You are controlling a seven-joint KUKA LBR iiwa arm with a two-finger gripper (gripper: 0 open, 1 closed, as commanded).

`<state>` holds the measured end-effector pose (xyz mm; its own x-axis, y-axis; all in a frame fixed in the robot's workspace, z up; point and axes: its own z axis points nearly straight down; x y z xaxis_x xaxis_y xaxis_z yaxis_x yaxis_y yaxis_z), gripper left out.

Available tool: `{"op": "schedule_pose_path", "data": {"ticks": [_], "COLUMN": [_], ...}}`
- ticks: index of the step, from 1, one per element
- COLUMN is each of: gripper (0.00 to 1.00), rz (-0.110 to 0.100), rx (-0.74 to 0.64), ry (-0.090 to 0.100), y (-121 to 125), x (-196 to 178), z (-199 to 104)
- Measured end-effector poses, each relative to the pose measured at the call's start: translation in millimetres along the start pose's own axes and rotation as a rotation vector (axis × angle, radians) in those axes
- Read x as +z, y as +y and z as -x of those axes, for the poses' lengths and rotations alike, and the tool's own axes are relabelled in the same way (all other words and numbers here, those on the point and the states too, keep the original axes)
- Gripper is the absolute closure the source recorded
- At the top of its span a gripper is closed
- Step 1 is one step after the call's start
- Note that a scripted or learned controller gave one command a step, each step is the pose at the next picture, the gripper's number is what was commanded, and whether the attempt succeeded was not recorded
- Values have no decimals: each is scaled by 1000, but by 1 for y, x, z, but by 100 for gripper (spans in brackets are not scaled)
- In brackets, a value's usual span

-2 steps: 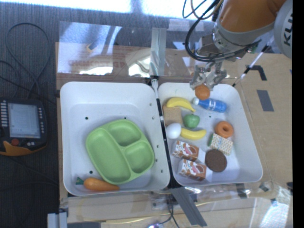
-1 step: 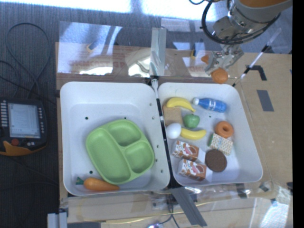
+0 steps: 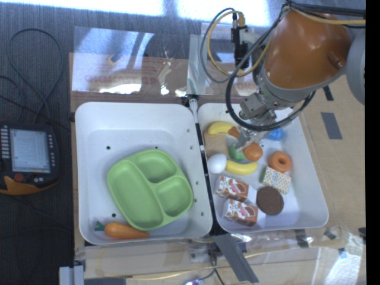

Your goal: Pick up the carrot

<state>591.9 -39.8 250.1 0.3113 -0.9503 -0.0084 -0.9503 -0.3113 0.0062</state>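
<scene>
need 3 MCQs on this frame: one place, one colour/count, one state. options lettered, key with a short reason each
1. Where is the carrot?
A. left bin, front corner
B. right bin, by the donut
C. on the green plate

2. How many compartments does the green plate have?
A. two
B. three
C. four

3. Where is the gripper relative to the carrot?
A. closed on it
B. just above it
C. over the other bin

Key: A, the carrot lies beside the plate near the left bin's front-left corner; B, three wells show; C, the gripper hangs over the right bin's toys.
</scene>
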Motion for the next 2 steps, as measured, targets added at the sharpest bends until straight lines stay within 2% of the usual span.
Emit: {"op": "schedule_pose_path", "data": {"ticks": [1,2], "gripper": [100,100], "rz": [-4,-7], "rx": [-278,-439], "ry": [6,4], "y": [89,-13], "x": [-17,-59], "z": [-31,-86]}}
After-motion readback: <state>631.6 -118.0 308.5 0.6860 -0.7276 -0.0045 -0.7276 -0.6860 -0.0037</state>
